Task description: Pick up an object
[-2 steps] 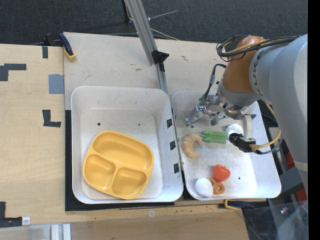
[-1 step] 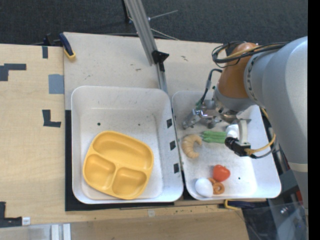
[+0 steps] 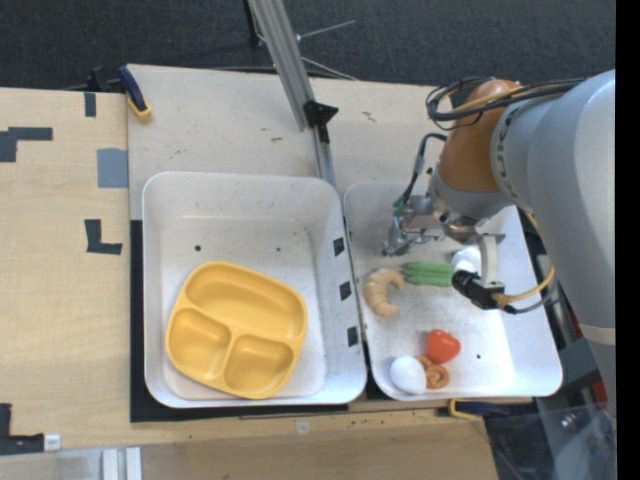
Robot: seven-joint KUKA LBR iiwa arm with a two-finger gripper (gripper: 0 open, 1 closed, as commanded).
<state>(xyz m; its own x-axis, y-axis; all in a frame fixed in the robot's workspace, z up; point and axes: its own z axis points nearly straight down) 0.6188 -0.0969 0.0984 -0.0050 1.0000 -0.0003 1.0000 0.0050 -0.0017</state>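
In the right bin point(image 3: 520, 368) my gripper point(image 3: 402, 240) hangs low near the back left, just above a green pod-shaped object point(image 3: 432, 273). A tan croissant point(image 3: 382, 291) lies to the left of the green object, right below the gripper. Toward the bin's front sit a red pepper-like object point(image 3: 443, 346), a white egg point(image 3: 407, 373) and a small orange piece point(image 3: 435, 374). Nothing shows between the fingers.
The left bin point(image 3: 200, 208) holds a yellow divided plate point(image 3: 235, 329) at its front. A grey metal pole point(image 3: 285, 53) slants down to the wall between the bins. The arm's bulky grey body point(image 3: 560, 178) covers the right bin's right side.
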